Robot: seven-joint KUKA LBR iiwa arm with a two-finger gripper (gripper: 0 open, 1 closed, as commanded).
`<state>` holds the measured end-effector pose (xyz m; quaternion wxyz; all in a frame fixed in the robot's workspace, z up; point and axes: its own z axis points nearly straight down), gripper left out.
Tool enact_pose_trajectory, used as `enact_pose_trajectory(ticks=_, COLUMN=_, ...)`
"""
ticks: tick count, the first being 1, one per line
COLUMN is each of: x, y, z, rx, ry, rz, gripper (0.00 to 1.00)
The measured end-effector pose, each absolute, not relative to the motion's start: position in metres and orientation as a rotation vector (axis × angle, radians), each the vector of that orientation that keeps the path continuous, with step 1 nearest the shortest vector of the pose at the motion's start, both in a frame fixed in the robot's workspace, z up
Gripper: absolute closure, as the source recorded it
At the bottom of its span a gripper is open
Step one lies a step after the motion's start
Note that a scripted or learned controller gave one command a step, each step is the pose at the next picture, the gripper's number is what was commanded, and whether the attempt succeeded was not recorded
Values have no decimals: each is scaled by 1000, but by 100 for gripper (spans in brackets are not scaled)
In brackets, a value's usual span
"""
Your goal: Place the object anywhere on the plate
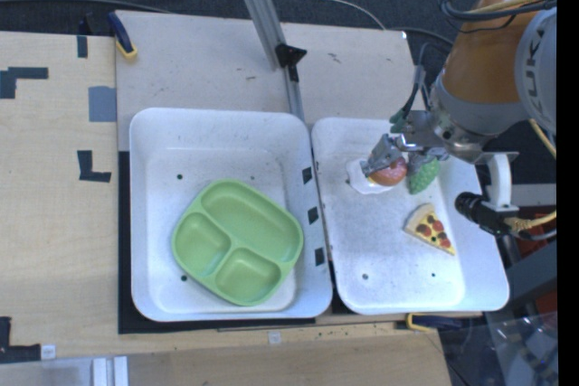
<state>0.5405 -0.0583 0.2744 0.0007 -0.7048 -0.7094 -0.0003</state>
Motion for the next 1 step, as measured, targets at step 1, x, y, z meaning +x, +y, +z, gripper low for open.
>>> enact_pose_trajectory(ticks=1, x=567, y=-14, z=272, rx=-2215, ry=-2227, rz=0, gripper=100)
